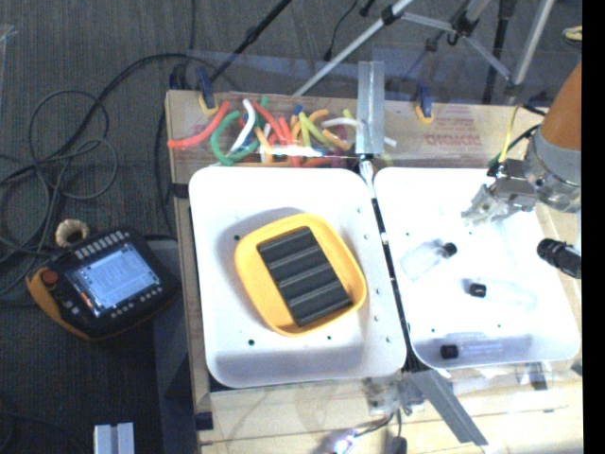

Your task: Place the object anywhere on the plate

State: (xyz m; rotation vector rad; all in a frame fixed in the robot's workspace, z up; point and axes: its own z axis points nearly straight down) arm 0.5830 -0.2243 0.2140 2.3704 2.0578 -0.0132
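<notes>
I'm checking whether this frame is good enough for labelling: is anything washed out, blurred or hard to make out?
Camera view: the right bin is glaringly bright, so its clear items nearly vanish against the white; the gripper looks soft and slightly blurred; the yellow plate in the left bin is evenly lit and sharp; shadows are faint.

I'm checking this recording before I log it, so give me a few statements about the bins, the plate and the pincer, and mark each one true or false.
1. The yellow plate lies in the left bin. True.
2. The plate holds a red ball. False: a dark ribbed block lies on it.
3. The pincer is over the right bin. True.
4. The pincer is touching the plate. False: it is well apart, over the other bin.
5. Coloured cords lie behind the left bin. True.
</notes>
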